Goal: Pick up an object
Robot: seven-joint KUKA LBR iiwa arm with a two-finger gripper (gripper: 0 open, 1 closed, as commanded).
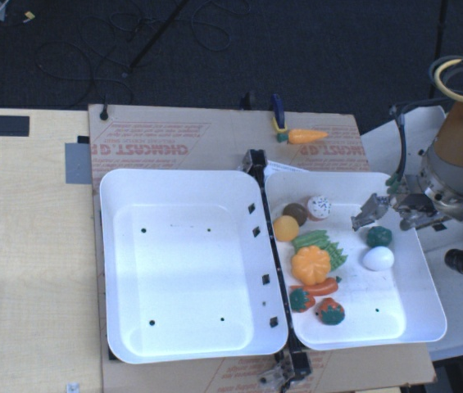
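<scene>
My gripper (393, 214) hovers over the right bin's (428, 309) far right side, open, with nothing between its fingers. Just below it lies a small teal object (379, 237), with a white egg (378, 259) beside that. Toward the bin's left are an orange pumpkin (310, 264), a yellow ball (285, 228), a brown ball (295, 213), a white spotted ball (320, 207), a green leafy piece (323, 241), a red pepper (321, 286) and two red-and-green fruits (301, 300) (330, 311).
The left bin (112, 260) stands next to the right one, joined by a black clip strip (265, 244). A toy carrot (303, 137) lies on the cardboard behind the bins. The arm's orange band (454, 133) is at the right edge.
</scene>
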